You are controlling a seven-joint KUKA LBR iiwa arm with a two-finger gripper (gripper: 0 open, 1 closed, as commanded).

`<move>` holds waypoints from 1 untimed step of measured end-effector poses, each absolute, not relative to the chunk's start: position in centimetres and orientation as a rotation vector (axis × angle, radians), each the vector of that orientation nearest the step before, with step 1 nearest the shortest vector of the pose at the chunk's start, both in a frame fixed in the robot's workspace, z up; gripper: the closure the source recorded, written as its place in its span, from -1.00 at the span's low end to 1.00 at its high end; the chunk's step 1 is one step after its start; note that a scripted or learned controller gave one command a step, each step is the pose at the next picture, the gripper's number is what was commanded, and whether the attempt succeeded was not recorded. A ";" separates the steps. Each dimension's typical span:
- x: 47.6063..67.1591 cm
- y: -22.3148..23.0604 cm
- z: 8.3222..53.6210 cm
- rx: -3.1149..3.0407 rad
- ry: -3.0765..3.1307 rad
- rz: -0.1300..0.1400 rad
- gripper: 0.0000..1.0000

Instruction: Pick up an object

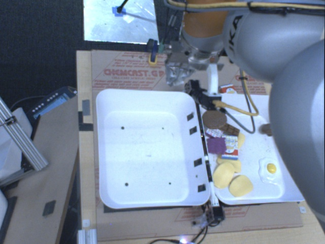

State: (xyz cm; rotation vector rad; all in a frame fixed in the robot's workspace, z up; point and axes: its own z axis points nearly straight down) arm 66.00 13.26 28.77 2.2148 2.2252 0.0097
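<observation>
My gripper [176, 75] hangs over the cardboard just behind the back edge of the two bins, near where they meet. The right bin [284, 189] holds several small things. A brown round disc [214, 119] lies near its back left corner. In front of the disc are a purple piece [217, 145] and a red, white and blue packet [231, 149]. Two yellow lumps [224, 174] [240, 185] sit at the front beside a toy fried egg [268, 169]. A small brown bit [265, 130] lies partly under the arm. The grey arm hides the bin's right side.
The left white bin [104, 105] sits beside the right one on a cardboard sheet [127, 72]. A silver rail [20, 141] and a blue-edged device [53, 100] lie off the bench at left. A shiny panel [119, 14] stands at the back.
</observation>
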 end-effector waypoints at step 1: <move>66.1 13.3 29.9 2.213 2.225 0.013 1.00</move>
